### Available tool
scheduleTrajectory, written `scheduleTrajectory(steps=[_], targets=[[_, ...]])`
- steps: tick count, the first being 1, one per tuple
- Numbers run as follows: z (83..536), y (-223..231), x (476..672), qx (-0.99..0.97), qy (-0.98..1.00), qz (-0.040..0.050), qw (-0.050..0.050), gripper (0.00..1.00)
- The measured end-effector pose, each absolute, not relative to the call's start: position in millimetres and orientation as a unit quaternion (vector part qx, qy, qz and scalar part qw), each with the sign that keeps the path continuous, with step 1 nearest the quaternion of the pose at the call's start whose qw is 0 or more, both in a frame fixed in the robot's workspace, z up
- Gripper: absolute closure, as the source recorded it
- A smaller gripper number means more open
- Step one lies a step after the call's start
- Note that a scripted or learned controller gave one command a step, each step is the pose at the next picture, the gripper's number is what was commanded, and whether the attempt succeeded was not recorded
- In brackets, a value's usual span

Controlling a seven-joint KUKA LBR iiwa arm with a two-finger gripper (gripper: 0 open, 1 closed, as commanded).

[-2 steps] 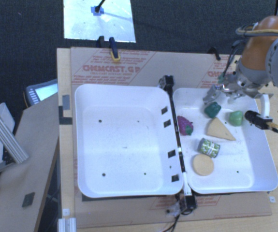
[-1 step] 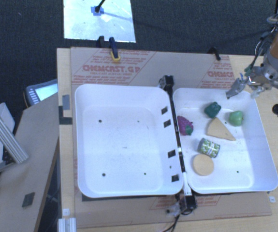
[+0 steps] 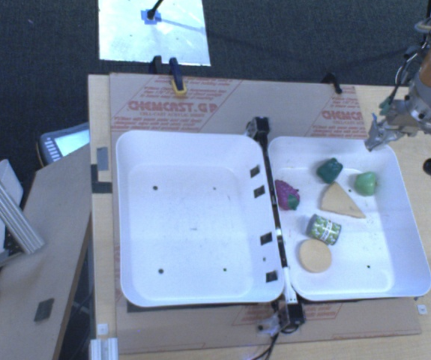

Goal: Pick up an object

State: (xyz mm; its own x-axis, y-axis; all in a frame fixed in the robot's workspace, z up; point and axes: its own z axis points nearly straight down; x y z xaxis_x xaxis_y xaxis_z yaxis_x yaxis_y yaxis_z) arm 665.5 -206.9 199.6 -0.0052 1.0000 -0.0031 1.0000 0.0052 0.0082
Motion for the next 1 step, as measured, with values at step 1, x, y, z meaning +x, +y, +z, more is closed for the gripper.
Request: scheduleTrajectory(steps=[1], targets=[[342.8,-143.2,659.0,0.703,0.711,0.0051,0.006,1.0]])
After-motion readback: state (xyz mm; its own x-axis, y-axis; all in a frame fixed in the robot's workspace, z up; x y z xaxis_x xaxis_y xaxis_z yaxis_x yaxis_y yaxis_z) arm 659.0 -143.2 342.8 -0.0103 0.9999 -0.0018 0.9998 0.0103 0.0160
